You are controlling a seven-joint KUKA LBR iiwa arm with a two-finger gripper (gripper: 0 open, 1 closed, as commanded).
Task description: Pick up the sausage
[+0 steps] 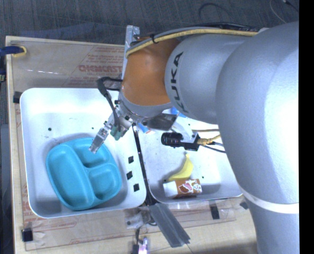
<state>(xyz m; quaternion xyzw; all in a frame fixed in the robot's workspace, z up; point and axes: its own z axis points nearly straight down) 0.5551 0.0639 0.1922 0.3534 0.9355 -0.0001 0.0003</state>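
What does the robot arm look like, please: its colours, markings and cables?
The arm is bulky, rounded and grey, with an orange band above the wrist and dark "KUKA" lettering on its side. A black cable loops near the wrist. The gripper is slim and metallic.

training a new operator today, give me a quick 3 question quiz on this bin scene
1. True or false: the blue tray lies in the left bin.
2. Which bin holds the banana? A) left B) right
3. Fill in: the gripper hangs over the tray's ____ edge.

Key: 1 true. 2 B; the banana sits in the right bin, beside a small red-brown packet. 3 upper.
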